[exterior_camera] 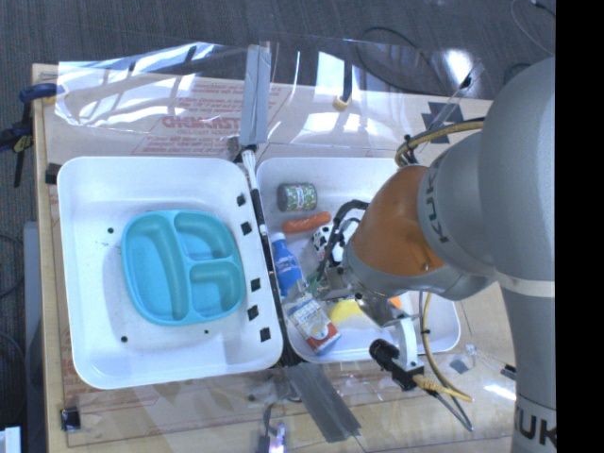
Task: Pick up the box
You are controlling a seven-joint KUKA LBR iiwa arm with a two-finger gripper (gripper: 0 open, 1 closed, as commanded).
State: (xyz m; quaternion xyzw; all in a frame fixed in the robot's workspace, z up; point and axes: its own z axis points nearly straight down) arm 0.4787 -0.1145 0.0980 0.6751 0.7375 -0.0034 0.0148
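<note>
The grey arm (500, 187) reaches in from the right, wrist bent downward.

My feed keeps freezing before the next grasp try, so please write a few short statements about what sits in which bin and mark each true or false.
1. The blue divided tray lies in the left bin. True.
2. The green can sits in the left bin. False: it is in the right bin, near its far edge.
3. The blue bottle lies in the right bin beside the divider. True.
4. The arm hangs over the left bin. False: it is over the right bin.
5. The small box rests on the tray. False: it lies at the right bin's near edge.
</note>
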